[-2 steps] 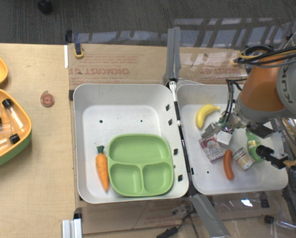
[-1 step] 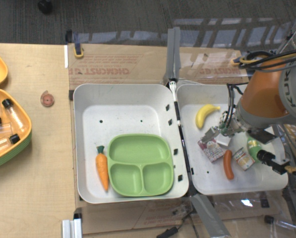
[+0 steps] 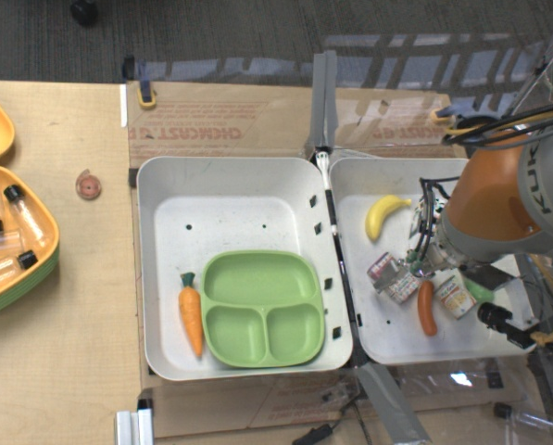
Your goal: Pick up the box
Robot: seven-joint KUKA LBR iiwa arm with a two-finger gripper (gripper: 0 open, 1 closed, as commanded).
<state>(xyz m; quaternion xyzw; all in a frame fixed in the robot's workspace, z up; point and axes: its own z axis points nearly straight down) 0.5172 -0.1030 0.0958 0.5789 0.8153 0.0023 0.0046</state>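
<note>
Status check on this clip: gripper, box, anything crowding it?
Gripper low in right bin, over the box; no grasp visible. Box lying flat. Hot dog and small carton close beside; banana clear.

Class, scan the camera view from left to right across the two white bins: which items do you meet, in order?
carrot → green divided plate → banana → small box → sausage → second small box. The end effector overlaps the first box and sausage, so I leave it unplaced.
</note>
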